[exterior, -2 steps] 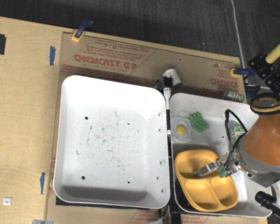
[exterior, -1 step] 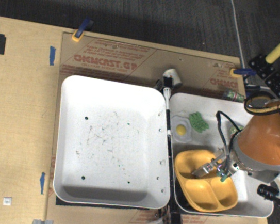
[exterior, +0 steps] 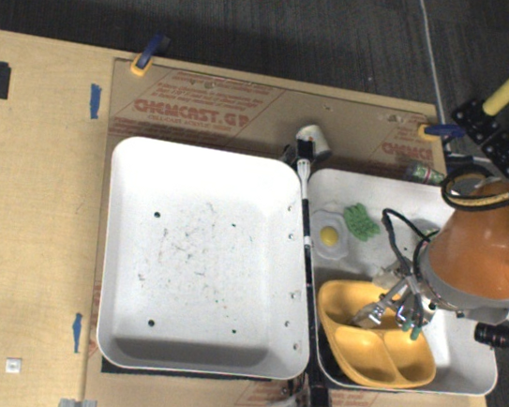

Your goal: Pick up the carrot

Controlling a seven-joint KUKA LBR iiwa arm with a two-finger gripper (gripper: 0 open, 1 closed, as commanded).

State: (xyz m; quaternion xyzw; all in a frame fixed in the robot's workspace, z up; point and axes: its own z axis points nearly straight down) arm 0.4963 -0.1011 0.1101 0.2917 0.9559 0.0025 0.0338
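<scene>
Pincer (exterior: 397, 311) positioned low over yellow bowl (exterior: 370, 348) in right bin (exterior: 479, 378); finger state cannot be determined. Carrot not identified. Pickup judged not yet achieved.

Cardboard sheet (exterior: 249, 112) under the bins: red print along its far edge read "CHEMCAST GP"; smaller lines were illegible.

Two shallow white plastic bins sitting side by side on flat cardboard sheet (exterior: 203, 105): left bin (exterior: 199, 256), right bin (exterior: 472, 368). In right bin, you are seeing yellow two-part bowl (exterior: 376, 344) lying at front, small green ridged piece (exterior: 361, 221) behind it, small yellow round piece (exterior: 328, 236) lying just left of green one.

Gripper (exterior: 394, 314) hanging over bowl.
</scene>
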